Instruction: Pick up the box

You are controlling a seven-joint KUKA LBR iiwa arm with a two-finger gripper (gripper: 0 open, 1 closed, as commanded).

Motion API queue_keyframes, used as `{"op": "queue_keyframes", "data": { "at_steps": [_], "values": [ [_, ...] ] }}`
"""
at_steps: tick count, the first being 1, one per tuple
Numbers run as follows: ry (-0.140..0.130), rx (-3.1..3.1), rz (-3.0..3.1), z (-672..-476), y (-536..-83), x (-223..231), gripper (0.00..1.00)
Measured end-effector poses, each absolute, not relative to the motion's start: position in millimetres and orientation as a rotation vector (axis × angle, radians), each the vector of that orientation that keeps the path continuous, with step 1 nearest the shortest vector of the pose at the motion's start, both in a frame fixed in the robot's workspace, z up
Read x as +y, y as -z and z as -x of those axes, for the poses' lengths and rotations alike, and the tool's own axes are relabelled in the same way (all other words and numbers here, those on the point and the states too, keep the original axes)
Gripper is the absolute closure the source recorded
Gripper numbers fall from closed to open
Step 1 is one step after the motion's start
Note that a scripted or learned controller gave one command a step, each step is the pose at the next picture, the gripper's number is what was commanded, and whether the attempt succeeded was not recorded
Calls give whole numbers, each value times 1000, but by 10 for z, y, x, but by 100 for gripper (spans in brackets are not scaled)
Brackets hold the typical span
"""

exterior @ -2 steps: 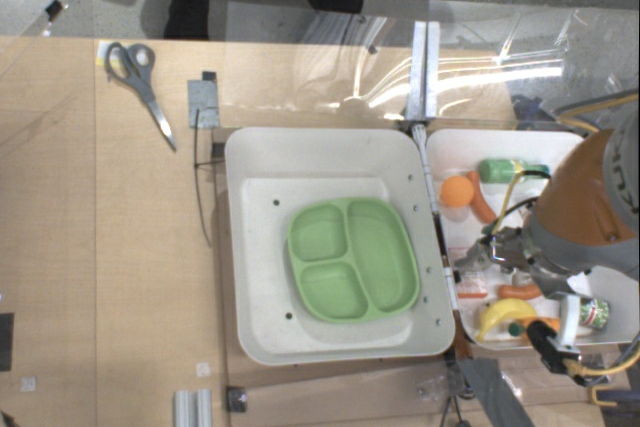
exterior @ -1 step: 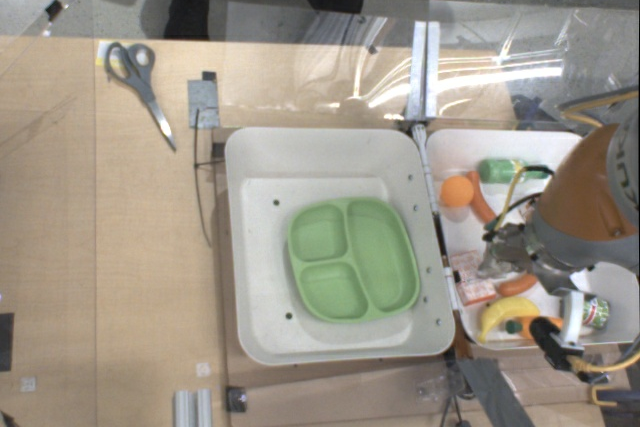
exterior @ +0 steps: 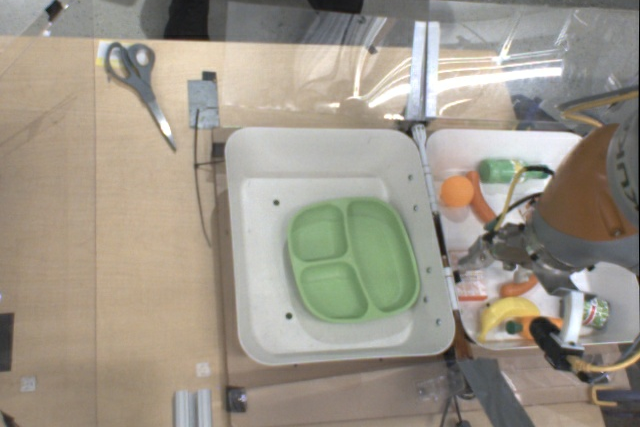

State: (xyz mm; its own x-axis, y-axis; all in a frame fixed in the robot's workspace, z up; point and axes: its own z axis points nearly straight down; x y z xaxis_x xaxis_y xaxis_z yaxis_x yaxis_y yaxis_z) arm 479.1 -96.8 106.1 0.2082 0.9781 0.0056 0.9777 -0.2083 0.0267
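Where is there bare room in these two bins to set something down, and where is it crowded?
Left bin: bare floor rings the green divided plate, widest along the far wall and the left wall. Right bin: crowded, with an orange ball, a green item, a banana and the arm above; a bare strip remains at its far wall.

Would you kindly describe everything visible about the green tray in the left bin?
The green tray is a pale green, rounded-square divided plate that looks like moulded plastic. It has three compartments: two smaller ones on the image-left side, one above the other, and one long one on the image-right side. All three appear bare. It lies flat, turned slightly askew, on the floor of the left white bin, roughly central and a little toward the near side. Nothing else touches it.
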Motion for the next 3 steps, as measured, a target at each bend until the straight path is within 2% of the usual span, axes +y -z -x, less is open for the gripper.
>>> {"op": "queue_keyframes", "data": {
  "at_steps": [1,2,3],
  "values": [
    [-23,2019,-2386,-4809,-964,-975,0],
    [-27,2023,-2383,-4828,-1056,-974,100],
    [-27,2023,-2384,-4827,-1055,-975,0]
  ]
}}
